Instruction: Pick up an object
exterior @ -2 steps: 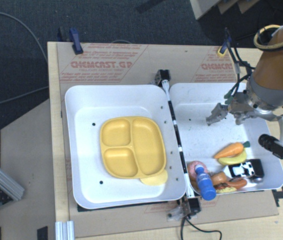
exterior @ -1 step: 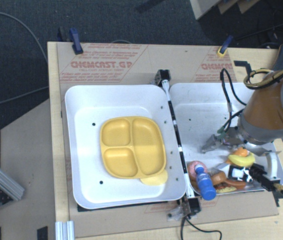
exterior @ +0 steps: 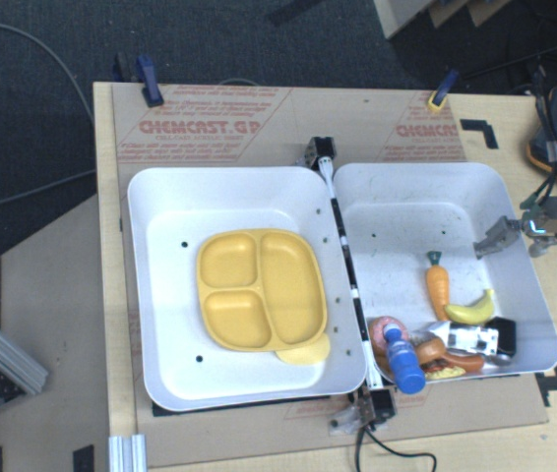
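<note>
From my feed the bench (exterior: pixel 259 116) is a tan board with red printed lettering along its top edge. Sitting right on it are two shallow white bins side by side, the left bin (exterior: pixel 160 214) mid-frame and the right bin (exterior: pixel 397 190) touching it. Blue clamp (exterior: pixel 148 79) grips the upper-left edge, another clamp (exterior: pixel 443 88) upper right.

Counter (exterior: pixel 259 116) carrying two white bins side by side. Left bin (exterior: pixel 160 214) holding a yellow divided plate (exterior: pixel 259 288), lying flat, a pale yellow disc (exterior: pixel 308 350) peeking out under its near corner. Blue clamp (exterior: pixel 147 79) and yellow clamp (exterior: pixel 443 88) gripping the counter's far edge.
</note>
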Robot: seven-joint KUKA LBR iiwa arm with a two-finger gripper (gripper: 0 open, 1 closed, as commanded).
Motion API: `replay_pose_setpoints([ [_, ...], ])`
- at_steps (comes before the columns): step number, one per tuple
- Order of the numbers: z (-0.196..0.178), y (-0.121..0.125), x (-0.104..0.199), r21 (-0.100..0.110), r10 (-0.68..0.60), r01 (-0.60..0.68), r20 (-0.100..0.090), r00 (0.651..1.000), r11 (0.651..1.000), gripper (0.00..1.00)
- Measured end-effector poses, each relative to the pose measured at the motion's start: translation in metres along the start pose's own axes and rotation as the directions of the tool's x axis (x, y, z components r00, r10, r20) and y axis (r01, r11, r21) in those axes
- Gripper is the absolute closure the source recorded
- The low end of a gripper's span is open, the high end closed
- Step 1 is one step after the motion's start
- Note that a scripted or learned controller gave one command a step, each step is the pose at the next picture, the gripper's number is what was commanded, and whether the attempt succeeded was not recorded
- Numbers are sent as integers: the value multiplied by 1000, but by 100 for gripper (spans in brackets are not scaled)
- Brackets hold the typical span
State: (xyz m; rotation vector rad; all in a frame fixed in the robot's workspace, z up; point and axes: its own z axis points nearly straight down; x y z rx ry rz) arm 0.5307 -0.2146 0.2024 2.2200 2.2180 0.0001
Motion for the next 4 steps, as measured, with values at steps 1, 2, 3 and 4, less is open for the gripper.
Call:
replay_pose_setpoints([
  [1, 117, -6, 34, 2, -2, 2, -2, 1000, 1000, 0],
  [2, 107, -6, 33, 0, -1, 1, -1, 1000, 1000, 100],
  [3, 118, 49, 93, 1, -3, 3, -3, 1000, 1000, 100],
  [4, 16, 56, 200, 0, -4, 4, -4, 1000, 1000, 100],
])
